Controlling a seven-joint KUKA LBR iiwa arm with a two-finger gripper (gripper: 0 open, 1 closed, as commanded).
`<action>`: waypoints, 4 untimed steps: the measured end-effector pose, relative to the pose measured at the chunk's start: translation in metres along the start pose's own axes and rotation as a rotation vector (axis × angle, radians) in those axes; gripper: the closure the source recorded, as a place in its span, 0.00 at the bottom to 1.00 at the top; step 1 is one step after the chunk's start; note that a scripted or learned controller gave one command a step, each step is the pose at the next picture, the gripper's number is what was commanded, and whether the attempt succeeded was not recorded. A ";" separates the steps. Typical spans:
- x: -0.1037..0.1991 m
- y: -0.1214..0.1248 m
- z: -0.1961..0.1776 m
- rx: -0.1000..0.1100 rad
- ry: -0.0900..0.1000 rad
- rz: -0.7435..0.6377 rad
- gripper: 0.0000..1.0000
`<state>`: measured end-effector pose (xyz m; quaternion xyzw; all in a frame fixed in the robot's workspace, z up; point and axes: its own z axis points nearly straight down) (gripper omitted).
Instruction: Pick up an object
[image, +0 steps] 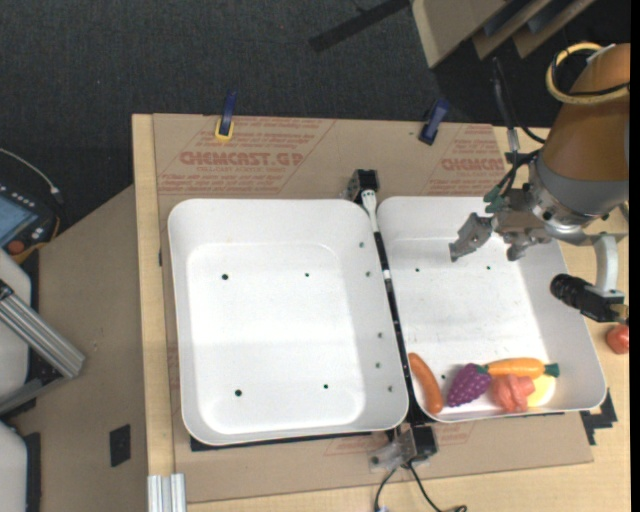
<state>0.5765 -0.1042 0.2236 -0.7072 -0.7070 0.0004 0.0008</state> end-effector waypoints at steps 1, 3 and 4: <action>0.033 -0.011 -0.125 -0.018 -0.001 -0.005 0.00; -0.056 -0.058 -0.308 -0.024 -0.007 -0.003 0.00; -0.124 -0.100 -0.280 0.001 -0.002 0.008 0.00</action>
